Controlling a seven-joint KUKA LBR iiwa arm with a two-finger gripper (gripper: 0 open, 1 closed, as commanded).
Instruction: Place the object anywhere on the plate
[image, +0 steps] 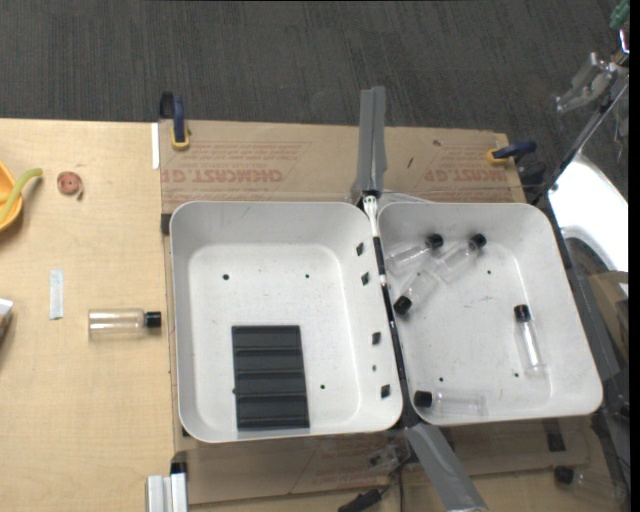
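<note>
Two white bins are sitting side by side on a cardboard sheet (300, 170). The left bin (200, 230) is holding a dark ribbed plate (269, 377), which is lying flat near the front wall, and its whole top is showing.

The right bin (540, 240) is holding five clear bottles with black caps. Two of them (412, 256) (457, 257) are lying close together near the back, and they seem to be touching. A third (418, 288) is lying just in front of them, tilted, with its cap toward the middle wall. A fourth (529, 345) is lying alone near the right wall. The fifth (458, 404) is lying along the front wall. All five are lying well apart from the plate, and the two inner walls of the bins, carrying four small black clips (377, 338), are standing between them and the plate.

A sixth bottle (118, 320) of the same kind is lying on the wooden bench (80, 420), left of the bins. Near it a small white strip (56, 295), a small reddish disc (68, 182) and a yellow-orange thing (8, 195), cut by the left edge, are resting. Two blue clamps (172, 110) (512, 152) are gripping the back edge of the cardboard. A grey bar (372, 140) is rising behind the place where the bins are meeting.

I cannot tell the state of the pincer.
</note>
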